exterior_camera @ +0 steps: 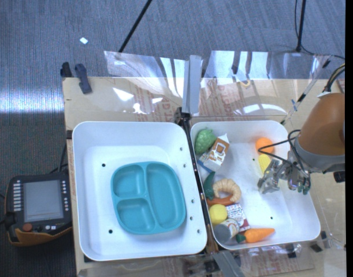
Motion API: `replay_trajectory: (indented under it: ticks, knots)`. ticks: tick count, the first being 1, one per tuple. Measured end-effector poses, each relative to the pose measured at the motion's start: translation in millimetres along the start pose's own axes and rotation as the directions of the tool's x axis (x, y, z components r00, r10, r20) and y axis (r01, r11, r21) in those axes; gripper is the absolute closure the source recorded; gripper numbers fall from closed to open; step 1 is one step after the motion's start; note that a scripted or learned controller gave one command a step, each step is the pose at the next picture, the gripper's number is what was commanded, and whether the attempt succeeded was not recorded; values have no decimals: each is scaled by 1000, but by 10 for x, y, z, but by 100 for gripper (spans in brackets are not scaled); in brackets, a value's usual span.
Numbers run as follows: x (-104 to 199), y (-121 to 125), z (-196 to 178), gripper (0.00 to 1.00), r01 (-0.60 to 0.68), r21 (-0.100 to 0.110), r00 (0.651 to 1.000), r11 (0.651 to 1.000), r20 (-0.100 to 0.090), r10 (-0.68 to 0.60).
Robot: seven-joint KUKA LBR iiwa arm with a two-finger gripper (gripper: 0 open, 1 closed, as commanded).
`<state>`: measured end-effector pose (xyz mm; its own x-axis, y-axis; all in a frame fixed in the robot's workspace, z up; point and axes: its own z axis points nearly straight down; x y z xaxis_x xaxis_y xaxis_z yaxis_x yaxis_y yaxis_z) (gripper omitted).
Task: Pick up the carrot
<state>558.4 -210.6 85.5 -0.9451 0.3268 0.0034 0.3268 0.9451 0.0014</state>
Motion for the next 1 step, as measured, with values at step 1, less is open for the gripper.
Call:
replay_trajectory:
  ticks: [1]
  knots:
    - [-2,4,-4,0,1,0,1000,1000,1,-1]
